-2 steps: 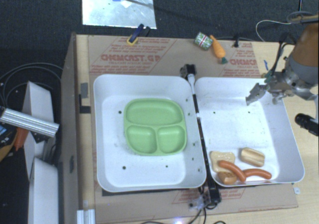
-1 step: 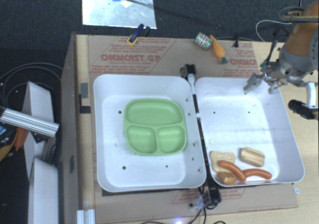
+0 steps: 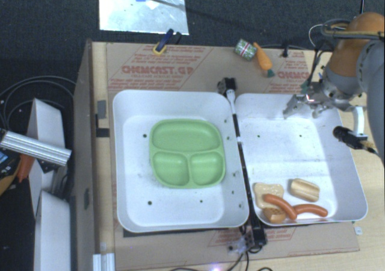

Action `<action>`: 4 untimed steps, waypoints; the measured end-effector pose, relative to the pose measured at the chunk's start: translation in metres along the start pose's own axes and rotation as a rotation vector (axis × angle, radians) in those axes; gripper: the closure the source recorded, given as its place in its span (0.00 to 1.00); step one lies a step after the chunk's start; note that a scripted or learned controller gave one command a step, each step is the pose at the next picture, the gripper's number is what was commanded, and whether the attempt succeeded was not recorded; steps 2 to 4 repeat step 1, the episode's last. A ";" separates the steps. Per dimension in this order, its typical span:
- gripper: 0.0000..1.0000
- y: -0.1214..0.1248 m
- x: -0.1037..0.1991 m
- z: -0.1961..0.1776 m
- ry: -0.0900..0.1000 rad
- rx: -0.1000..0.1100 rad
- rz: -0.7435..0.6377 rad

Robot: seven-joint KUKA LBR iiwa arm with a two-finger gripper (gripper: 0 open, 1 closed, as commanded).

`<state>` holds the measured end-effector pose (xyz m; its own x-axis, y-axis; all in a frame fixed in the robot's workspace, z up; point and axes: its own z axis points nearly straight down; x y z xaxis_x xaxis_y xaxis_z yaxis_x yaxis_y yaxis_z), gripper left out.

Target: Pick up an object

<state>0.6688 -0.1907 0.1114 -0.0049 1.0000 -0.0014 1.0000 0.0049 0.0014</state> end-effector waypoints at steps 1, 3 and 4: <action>0.00 -0.033 0.010 0.023 0.001 0.001 0.002; 0.00 -0.033 0.010 0.023 0.001 0.001 0.002; 0.00 -0.033 0.010 0.023 0.001 0.001 0.002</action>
